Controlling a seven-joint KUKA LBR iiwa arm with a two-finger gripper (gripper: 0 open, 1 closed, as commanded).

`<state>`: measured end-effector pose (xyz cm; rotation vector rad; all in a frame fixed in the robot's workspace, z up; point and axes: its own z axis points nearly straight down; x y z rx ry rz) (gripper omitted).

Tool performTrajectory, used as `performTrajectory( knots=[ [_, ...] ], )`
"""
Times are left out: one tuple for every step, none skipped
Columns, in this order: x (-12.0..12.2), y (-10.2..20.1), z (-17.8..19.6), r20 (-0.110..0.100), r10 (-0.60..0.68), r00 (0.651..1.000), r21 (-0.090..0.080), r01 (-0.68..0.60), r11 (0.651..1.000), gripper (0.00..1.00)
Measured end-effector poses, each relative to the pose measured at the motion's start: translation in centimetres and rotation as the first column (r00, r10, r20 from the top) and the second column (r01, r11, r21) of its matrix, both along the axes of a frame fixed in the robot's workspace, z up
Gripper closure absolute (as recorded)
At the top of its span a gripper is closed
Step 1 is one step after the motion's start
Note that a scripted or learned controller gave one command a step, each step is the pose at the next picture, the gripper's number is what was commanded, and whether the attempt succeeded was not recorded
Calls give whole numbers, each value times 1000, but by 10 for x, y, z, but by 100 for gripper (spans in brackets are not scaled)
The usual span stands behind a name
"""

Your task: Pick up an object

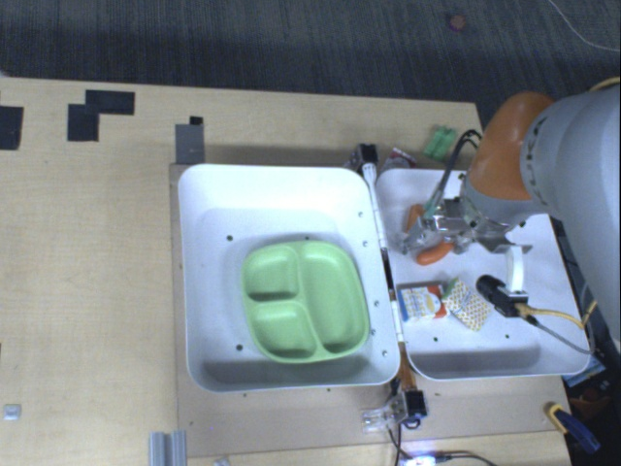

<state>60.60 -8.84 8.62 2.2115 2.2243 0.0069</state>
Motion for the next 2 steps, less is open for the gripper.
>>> performTrajectory(
  knots=[
    [2, 1, 12, 7, 3, 1000, 0, -3, 1000, 100],
    [-55, 44, 99, -2, 1, 1000, 1, -1, 1000, 100]
  ],
)
